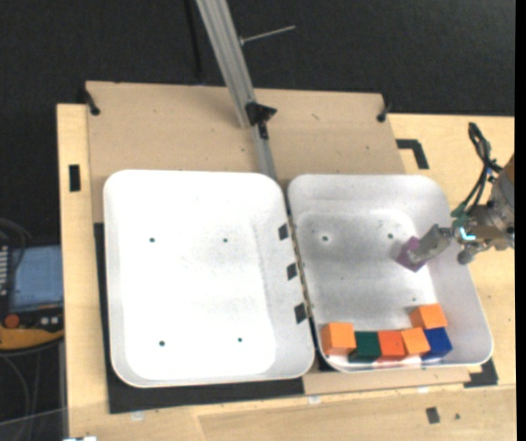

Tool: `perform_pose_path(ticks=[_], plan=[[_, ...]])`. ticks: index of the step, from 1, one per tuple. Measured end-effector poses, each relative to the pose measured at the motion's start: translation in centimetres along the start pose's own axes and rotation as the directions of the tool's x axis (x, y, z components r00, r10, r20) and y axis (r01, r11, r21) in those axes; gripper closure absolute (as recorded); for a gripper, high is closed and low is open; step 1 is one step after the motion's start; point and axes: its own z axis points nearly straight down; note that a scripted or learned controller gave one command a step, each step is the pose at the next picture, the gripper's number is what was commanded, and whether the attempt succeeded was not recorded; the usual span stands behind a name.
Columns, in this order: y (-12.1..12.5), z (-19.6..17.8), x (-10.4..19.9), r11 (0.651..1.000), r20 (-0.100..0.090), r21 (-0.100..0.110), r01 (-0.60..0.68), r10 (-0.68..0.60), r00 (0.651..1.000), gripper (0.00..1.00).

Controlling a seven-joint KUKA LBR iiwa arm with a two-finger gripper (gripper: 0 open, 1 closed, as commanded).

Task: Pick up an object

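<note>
In the right bin [355, 274], up toward its right wall, we've got a small purple block [413, 254] sitting right at the tip of the gripper [442, 240], touching it or as good as. Honestly we can't tell from this angle whether the gripper is open or closed, or whether it really has the block, so we're not calling it a grab. Along the bin's near edge there's a tight little row: an orange block [339, 335], a green block [366, 344], a couple more orange ones, a blue block [437, 341], and another orange one just behind that end. Our guess is they're all light, rigid cubes, foam or painted wood, with flat matte faces and crisp edges, so nothing fragile and probably not too slippery. We'd pinch across two opposite flat faces, square on, not corner to corner. The purple one looks like the easy pick since it sits apart from the rest with space around it; the row ones are jammed side to side against the wall, with little room to get in. The bins are smooth white plastic with rounded corners, the right one scuffed grey, and the left bin [199, 274] sits just beside it.
</note>
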Motion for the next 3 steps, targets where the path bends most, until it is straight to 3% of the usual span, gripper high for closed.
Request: perform_pose_path(ticks=[1,3], plan=[[0.1,-0.2,0.0,1.0,0.001,-0.005,-0.001,0.001,1.0,0.0],[0.0,10.9,0.1,1.0,0.003,0.001,-0.005,0.005,1.0,0.0]])
